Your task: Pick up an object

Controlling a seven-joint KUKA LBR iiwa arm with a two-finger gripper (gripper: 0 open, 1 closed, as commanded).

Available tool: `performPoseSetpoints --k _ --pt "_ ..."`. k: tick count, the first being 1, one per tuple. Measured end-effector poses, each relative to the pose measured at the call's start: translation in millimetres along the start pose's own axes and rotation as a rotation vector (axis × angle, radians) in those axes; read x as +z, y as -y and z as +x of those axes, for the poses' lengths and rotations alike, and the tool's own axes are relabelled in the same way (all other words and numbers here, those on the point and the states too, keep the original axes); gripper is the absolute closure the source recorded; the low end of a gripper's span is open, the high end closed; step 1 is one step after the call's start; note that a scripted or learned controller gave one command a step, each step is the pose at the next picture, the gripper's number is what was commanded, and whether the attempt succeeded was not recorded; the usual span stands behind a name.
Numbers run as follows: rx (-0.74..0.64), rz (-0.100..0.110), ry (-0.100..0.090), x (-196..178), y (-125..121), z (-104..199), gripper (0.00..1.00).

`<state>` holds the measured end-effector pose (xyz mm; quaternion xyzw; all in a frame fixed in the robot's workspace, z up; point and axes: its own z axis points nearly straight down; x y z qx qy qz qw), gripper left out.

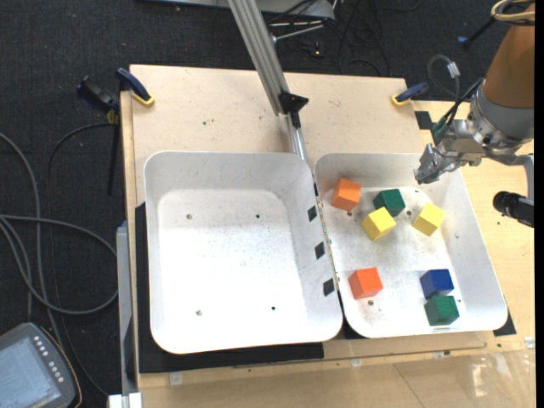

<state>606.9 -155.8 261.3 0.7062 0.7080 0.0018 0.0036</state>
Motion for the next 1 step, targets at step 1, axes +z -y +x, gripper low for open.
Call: performPoseSetpoints --k 1 --pt "-0.004 0.009 -0.004 14.9 17.6 49.6 1.0"
